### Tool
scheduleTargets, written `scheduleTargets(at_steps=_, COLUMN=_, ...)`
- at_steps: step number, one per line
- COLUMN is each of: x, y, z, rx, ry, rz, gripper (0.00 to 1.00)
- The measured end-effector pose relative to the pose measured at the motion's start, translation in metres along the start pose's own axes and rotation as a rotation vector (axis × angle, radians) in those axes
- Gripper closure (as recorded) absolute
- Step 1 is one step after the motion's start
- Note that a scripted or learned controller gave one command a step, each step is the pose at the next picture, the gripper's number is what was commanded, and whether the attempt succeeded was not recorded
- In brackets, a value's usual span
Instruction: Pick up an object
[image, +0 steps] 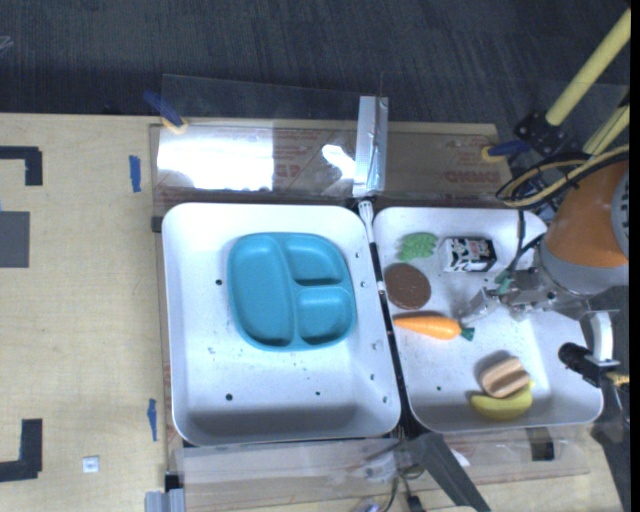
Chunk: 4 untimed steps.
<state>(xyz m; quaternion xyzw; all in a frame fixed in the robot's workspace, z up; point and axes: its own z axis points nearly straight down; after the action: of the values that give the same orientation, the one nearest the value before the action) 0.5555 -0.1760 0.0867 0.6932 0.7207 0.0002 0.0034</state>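
The gripper (497, 292) hovers in the right bin (560, 405) just right of the carrot (428, 326) (whether released or clenched, I cannot tell).

I work in a robot lab. My wooden bench (80, 300) has blue tape marks (134, 172) and black corner marks (24, 165). Two white bins (200, 390) hold toy food (432, 326). Loose cables (545, 170) hang by my grey arm (590, 240).
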Motion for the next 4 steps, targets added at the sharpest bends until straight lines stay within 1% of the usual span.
scheduleTargets(at_steps=1, x=0.068, y=-0.01, z=-0.001, rx=-0.001, ry=0.005, rz=-0.143, gripper=0.0)
scheduleTargets(at_steps=2, x=0.124, y=-0.006, z=-0.103, rx=-0.006, ry=0.005, rz=-0.133, gripper=0.0)
scheduleTargets(at_steps=3, x=0.09, y=0.044, z=-0.114, rx=0.003, ry=0.004, rz=-0.011, gripper=0.0)
scheduleTargets(at_steps=4, x=0.043, y=0.075, z=-0.031, rx=-0.03, ry=-0.009, rz=-0.27, gripper=0.0)
